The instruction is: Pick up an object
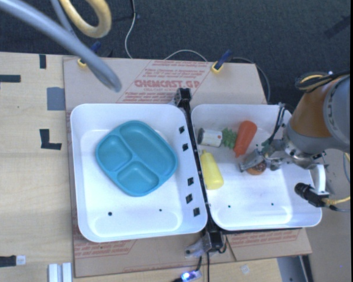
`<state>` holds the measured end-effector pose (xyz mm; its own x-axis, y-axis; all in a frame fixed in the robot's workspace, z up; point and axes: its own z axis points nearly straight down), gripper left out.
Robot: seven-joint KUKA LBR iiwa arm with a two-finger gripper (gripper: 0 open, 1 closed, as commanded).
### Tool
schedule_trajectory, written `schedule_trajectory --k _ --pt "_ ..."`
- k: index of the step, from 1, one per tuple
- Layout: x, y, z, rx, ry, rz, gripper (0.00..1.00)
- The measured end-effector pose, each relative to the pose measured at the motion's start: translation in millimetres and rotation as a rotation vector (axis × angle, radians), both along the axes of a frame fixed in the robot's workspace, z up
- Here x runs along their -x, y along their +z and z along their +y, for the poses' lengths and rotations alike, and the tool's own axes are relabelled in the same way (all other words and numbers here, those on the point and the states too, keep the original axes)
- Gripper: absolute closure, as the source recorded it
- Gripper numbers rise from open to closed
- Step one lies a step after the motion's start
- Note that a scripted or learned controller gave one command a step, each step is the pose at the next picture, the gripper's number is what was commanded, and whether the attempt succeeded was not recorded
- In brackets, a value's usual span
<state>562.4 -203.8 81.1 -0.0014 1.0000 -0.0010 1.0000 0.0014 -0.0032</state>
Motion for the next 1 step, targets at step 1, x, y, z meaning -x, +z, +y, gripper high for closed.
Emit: schedule_trajectory --k 1 --pt "-1.0 11.9 -0.7 0.001 0.000 -0.001 1.00"
